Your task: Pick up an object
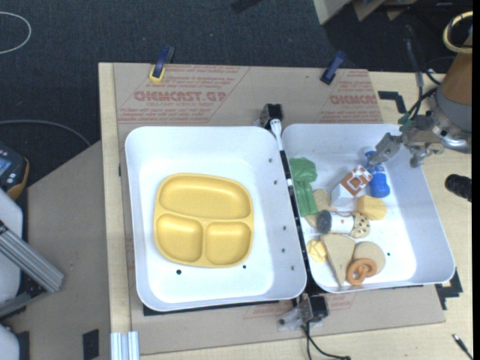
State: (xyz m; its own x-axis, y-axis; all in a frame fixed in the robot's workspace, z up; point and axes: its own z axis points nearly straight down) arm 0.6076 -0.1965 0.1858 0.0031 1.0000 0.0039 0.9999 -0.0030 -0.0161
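Note:
My gripper (401, 150) hangs over the far right part of the right bin (427, 223). Its two grey fingers are spread, with nothing between them. Just below and left of it lie a blue object (379, 182) and a small orange and white box (357, 180). Further down the pile come a yellow piece (373, 208), a spotted cube (361, 228), a grey-tipped white item (331, 221), a tan flat piece (341, 250) and a brown ring (361, 271). A green object (304, 180) rests against the bin's left wall.
The left bin (142, 163) holds a yellow divided plate (204, 218). A black hinge strip (289, 201) runs between the two bins. Blue clamps (333, 67) hold the cardboard sheet at the back. Bare white floor shows at the right bin's right side.

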